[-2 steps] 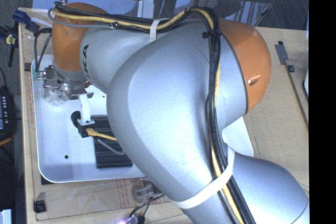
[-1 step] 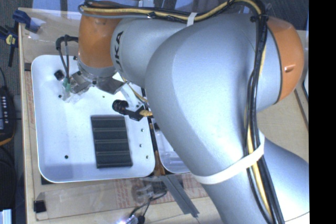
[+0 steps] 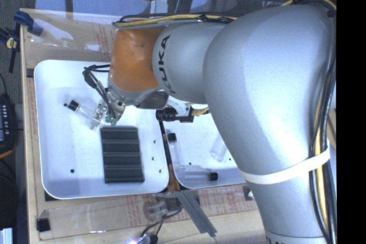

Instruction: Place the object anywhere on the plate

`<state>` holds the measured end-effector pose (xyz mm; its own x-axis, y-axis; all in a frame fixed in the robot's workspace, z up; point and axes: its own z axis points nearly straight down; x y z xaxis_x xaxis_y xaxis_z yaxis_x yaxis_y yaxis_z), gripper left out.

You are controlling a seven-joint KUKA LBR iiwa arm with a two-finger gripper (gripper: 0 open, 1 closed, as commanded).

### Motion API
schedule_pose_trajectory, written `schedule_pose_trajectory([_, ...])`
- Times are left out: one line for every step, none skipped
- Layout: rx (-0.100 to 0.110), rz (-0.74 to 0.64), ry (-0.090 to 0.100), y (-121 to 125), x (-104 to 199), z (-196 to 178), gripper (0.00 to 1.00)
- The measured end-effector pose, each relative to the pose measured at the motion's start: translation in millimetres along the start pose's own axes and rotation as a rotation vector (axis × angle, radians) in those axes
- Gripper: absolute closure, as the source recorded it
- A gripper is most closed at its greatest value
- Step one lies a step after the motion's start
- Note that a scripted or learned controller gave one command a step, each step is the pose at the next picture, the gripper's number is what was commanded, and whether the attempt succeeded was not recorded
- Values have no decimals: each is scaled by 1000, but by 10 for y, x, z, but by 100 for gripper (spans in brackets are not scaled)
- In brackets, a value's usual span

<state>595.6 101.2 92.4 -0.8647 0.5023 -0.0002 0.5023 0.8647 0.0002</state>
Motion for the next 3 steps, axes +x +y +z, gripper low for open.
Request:
schedule_pose_trajectory([6,301,4,233,615,16,100])
schedule_pose_trajectory([9,841,4,202,811,23,100])
schedule_pose_trajectory([3,996,1,-13,90,-44,100])
